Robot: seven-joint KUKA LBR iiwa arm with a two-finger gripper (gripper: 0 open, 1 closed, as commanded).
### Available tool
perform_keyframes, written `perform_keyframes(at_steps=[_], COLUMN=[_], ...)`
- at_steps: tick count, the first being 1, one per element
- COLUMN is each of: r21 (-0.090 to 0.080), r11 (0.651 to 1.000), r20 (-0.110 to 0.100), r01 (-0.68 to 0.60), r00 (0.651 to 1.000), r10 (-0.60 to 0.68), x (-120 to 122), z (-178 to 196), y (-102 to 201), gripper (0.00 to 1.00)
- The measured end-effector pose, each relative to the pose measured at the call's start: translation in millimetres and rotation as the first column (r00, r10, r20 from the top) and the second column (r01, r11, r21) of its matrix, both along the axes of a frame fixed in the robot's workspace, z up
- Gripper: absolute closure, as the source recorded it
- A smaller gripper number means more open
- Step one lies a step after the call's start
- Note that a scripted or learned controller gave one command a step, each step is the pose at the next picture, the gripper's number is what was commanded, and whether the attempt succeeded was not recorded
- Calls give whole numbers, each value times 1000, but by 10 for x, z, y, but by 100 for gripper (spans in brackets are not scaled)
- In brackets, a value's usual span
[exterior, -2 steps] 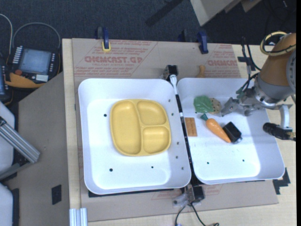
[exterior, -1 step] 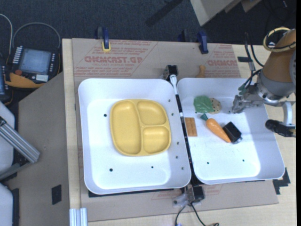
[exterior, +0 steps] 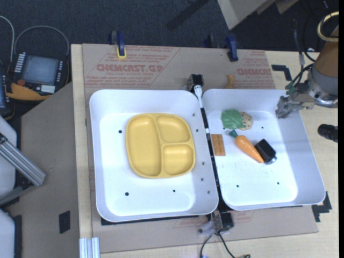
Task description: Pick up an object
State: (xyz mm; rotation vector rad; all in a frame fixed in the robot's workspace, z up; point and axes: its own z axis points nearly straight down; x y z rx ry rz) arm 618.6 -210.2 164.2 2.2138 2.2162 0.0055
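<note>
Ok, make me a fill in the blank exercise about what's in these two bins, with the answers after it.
1. The yellow tray lies in the ____ bin.
2. The carrot lies between the green toy and the ____ block.
3. The tray has ____ compartments.
4. The gripper hangs over the right bin's ____ edge.

Answers: left; black; three; far

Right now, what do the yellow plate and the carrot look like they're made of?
The yellow plate looks like smooth moulded plastic: even colour, rounded compartments, soft sheen. The carrot seems a plastic or rubber toy, uniformly orange and smooth, though the view leaves that open.
</note>
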Motion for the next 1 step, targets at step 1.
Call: perform_keyframes(at_steps=[1], r21=[0], r11=[1000], r20=[1], r01=[0], r00=[1000], r10=[0], x=[8], z=[655], y=[-13], gripper=[100])
